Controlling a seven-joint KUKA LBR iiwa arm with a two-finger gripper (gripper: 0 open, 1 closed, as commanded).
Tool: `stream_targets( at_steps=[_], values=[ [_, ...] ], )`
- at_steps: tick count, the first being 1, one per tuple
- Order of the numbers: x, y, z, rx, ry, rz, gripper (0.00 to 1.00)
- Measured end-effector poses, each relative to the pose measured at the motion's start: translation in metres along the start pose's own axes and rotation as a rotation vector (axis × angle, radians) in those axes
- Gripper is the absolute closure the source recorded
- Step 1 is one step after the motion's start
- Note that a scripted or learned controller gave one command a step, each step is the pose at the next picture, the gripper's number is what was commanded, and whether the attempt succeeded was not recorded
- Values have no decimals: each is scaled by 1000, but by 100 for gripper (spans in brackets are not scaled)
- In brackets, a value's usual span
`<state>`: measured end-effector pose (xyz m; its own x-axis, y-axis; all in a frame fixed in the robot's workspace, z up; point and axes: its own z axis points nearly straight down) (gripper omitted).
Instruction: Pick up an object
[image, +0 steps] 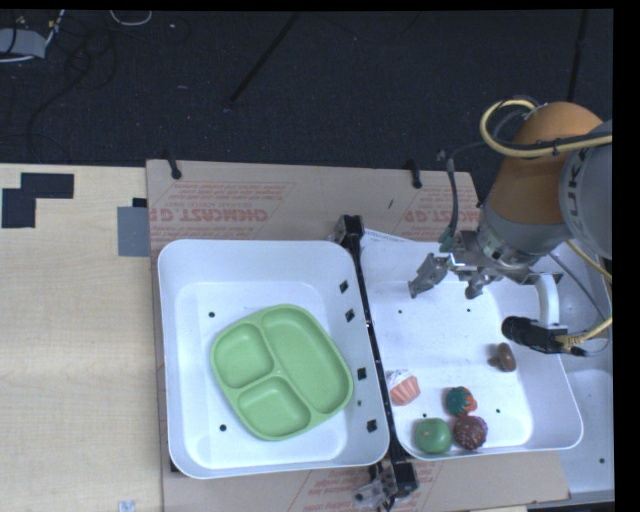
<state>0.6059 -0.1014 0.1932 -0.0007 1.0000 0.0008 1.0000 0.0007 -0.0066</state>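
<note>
We see the claw (452, 279) spread open and holding nothing above the right bin (560, 440), well apart from the green ball (433, 436)

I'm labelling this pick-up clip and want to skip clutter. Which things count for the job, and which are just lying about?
For the job:
gripper, above the right bin, nothing between its jaws
green ball
dark red ball
teal and red toy
brown lump
pink cupcake toy

Lying about:
green divided plate in the left bin
</note>
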Motion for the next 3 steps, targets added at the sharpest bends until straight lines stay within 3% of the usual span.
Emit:
stream_targets(
  at_steps=[2, 3],
  values=[
    [-4, -7, 90, 1, 1, 1, 0],
    [-6, -7, 78, -1, 0, 5, 100]
  ],
)
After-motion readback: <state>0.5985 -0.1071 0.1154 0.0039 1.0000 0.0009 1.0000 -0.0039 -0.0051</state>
